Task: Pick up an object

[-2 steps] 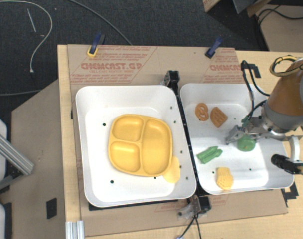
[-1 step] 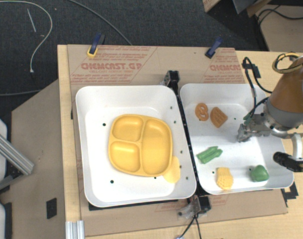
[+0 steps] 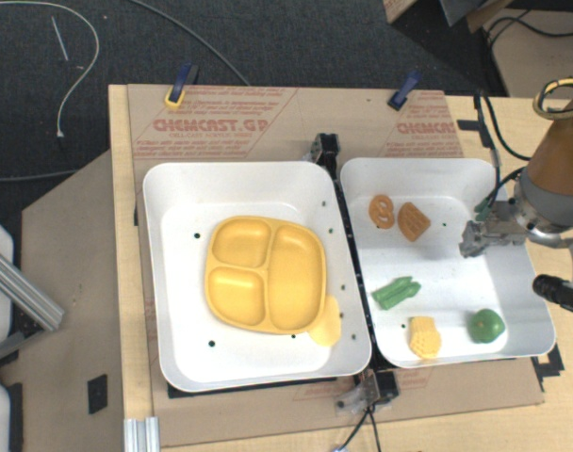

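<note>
Dark carpet surrounds your cardboard-topped bench [image 3: 268, 111], with two shallow white bins on it. Your left bin [image 3: 164, 281] has a yellow divided plastic plate [image 3: 266, 273]. Your right bin [image 3: 428, 172] has a brown pretzel [image 3: 382, 211], an orange waffle-like piece [image 3: 414, 221], green bean pods [image 3: 396, 292], a yellow corn chunk [image 3: 423, 336] and a green round fruit [image 3: 486, 326]. Your grey gripper [image 3: 475, 236] sits over that bin's right side, beside the waffle piece, nothing visibly in it; open or clenched, can't tell.
</note>
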Available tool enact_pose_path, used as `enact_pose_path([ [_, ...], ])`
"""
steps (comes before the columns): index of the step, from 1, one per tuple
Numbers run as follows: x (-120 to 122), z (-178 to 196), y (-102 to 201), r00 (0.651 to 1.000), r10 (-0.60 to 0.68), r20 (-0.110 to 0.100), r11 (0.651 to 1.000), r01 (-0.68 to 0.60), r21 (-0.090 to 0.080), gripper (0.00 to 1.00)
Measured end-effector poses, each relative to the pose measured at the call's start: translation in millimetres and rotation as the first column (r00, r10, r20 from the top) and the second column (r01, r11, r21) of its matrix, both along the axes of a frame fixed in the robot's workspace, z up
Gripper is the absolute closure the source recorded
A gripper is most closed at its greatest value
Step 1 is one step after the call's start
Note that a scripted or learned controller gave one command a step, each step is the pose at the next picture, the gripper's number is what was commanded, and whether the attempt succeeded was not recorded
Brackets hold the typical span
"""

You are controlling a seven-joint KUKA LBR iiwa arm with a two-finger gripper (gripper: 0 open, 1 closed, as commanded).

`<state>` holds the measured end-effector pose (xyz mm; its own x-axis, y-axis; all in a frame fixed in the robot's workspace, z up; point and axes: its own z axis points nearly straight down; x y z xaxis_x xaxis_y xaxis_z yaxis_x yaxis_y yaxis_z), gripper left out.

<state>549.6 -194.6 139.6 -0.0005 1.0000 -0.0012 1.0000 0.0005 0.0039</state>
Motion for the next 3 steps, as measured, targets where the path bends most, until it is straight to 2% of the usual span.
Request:
enact_pose_path([
  [1, 1, 44, 0, 1.0, 0.001, 0.001, 1.0, -0.001, 0.0, 1.0],
  [2, 9, 103, 6, 1.0, 0.002, 0.003, 1.0, -0.002, -0.001, 1.0],
  [3, 11, 91, 58, 1.0, 0.005, -0.006, 1.0, -0.005, 0.004, 1.0],
])
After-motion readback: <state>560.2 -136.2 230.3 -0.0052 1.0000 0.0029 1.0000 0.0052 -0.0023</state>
